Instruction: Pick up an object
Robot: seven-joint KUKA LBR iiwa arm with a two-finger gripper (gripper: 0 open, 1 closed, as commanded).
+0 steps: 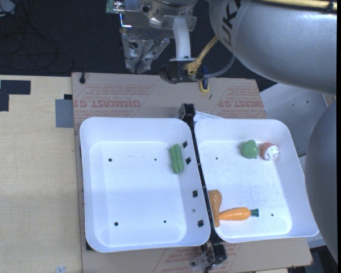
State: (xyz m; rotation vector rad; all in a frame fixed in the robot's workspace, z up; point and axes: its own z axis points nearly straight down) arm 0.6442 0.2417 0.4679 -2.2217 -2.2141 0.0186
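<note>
- Gripper raised over the far edge of the bench, beyond both bins, its fingers pointing down and drawn close together with nothing between them; whether they fully meet cannot be told at this size
- Nearest the camera, a black clamp at the front end of the joint between the bins; red print on the cardboard sheet just beside it, too cut off to read
- Right bin: an orange carrot with a green tip lying crosswise near the front; a tan-orange piece upright against the left wall, touching the carrot's blunt end; farther back, a green round piece just beside a small red-and-white object
- Left bin: a single green pod-shaped object lying lengthwise near the right wall, toward the back
- Behind the bins, the cardboard sheet carries red lettering, upside down from this view and reading roughly as "CHEMCREST" with further letters; the exact wording is unclear
- Arm sweeping in from the right as a broad grey body, black letters "UK" partly visible on its casing; a yellow cable looping down beside the wrist
</note>
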